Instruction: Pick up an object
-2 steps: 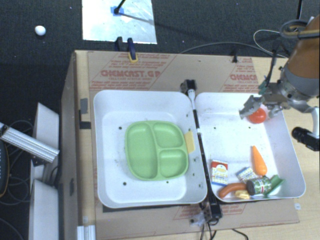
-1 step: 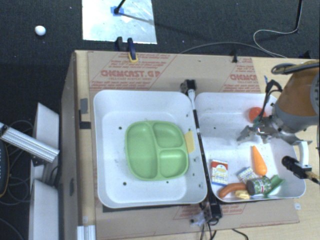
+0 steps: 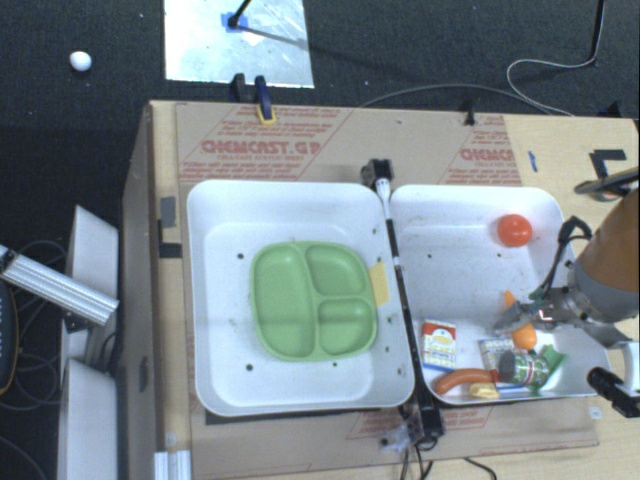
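Left bin (image 3: pixel 215 268): green tray (image 3: pixel 312 300) | right bin (image 3: pixel 450 218): orange ball (image 3: pixel 515 230) | pincer (image 3: pixel 520 320): grip unclear

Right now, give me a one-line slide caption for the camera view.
Pincer low in the right white bin among small items; green divided plate in the left white bin.

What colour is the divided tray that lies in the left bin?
Light green. The divided tray shows best in the camera view, against the white left bin.
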`<move>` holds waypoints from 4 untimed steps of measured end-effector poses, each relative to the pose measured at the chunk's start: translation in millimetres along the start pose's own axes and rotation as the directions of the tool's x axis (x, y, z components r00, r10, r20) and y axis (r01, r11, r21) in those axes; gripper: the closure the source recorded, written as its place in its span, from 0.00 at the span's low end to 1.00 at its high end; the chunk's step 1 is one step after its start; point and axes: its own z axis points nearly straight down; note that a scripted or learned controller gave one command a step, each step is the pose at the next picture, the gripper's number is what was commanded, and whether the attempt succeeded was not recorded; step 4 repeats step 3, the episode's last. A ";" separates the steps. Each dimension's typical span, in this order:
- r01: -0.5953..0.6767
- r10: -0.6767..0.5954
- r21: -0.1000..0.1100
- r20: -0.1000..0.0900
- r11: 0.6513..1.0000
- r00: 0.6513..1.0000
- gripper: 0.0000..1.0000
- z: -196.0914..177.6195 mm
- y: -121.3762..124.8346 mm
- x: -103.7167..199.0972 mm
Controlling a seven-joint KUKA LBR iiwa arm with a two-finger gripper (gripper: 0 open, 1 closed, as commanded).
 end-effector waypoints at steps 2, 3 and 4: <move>0.004 -0.004 -0.004 -0.001 1.000 1.000 1.00 -158.4 -4.9 88.4; 0.005 -0.005 0.000 -0.002 1.000 1.000 1.00 -132.7 53.7 184.3; 0.005 -0.005 0.000 -0.002 1.000 1.000 1.00 -132.7 53.7 184.3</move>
